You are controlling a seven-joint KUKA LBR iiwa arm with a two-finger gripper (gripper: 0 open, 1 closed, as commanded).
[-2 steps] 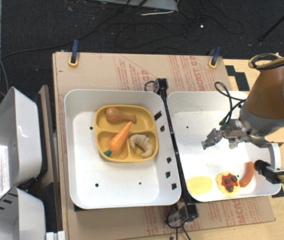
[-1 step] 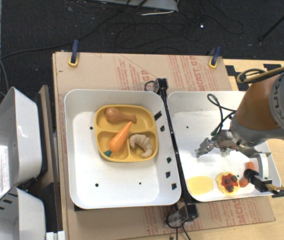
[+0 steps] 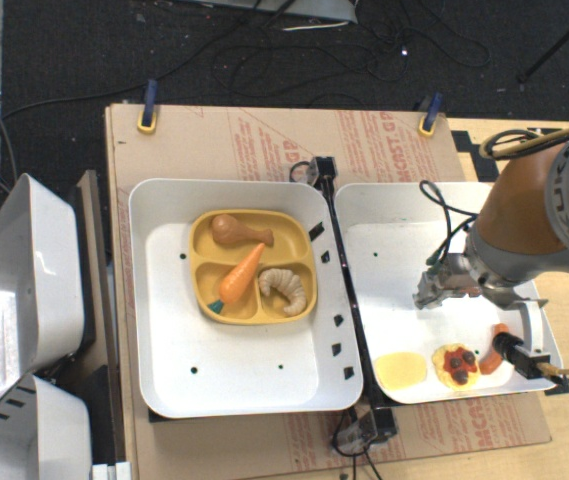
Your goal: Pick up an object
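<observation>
- Camera view: the hand [image 3: 434, 290] hovers over bare floor of the right bin [image 3: 394, 258]; its opening cannot be told, and nothing shows in it.
- The pizza slice [image 3: 456, 364] and yellow disc [image 3: 401, 370] lie near the front wall, so a descent here risks closing on nothing.

You have bright, even overhead light; the white bins [image 3: 164, 368] glare slightly; shadows stay soft; focus is mildly soft throughout.

Arm [image 3: 539, 218] over right bin [image 3: 394, 208] — gripper [image 3: 436, 290] above bare floor; yellow tray [image 3: 204, 230] in left bin [image 3: 164, 298]
</observation>
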